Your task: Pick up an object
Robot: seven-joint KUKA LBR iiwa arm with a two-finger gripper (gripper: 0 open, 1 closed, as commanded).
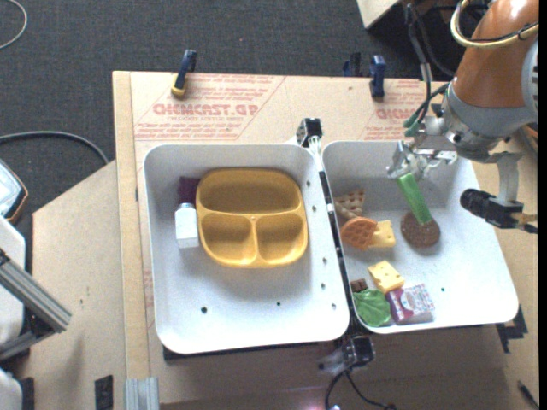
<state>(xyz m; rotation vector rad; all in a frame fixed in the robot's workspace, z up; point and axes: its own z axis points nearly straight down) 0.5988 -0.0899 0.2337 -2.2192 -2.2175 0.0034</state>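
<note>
Green stick point(414, 196) between gripper point(409, 168) fingers, above right bin point(479, 301)

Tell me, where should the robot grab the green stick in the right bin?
Best around the middle of the green stick, coming straight down from above. It is long and thin, lying slanted on the bin floor, so fingers should close across its narrow width. Its lower end meets the brown round piece; the gripper sits at its upper end.

You are looking at a robotics laboratory bench: two shallow white plastic bins point(162, 254) sit on a printed cardboard sheet point(256, 101) held by clamps point(182, 73), with loose black cables point(51, 139) on dark carpet point(102, 24).
</note>
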